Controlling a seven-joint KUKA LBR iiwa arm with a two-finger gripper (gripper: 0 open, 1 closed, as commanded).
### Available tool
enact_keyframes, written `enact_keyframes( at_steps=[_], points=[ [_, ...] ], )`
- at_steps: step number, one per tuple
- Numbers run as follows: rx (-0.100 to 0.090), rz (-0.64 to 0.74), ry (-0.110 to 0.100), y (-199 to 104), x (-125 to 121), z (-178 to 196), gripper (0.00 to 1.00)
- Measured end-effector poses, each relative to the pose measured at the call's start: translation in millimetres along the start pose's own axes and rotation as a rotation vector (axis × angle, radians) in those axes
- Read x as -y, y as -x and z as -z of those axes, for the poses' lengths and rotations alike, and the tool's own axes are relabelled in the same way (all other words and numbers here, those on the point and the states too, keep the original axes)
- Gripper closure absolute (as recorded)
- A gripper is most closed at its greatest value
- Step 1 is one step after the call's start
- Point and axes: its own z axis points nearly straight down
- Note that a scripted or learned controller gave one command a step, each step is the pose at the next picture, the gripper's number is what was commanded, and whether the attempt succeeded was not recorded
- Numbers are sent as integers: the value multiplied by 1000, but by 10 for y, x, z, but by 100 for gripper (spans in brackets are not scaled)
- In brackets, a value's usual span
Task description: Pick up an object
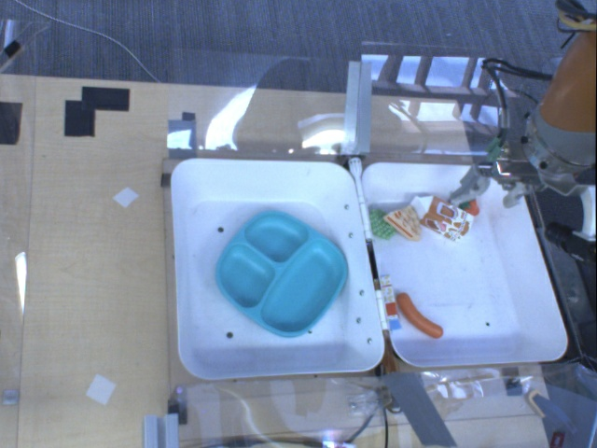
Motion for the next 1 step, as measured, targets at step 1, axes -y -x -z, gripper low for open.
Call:
enact_keyframes(
  at_steps=[1],
  points=[
    [0,-149,2,-94,-439,-1307,0]
  ],
)
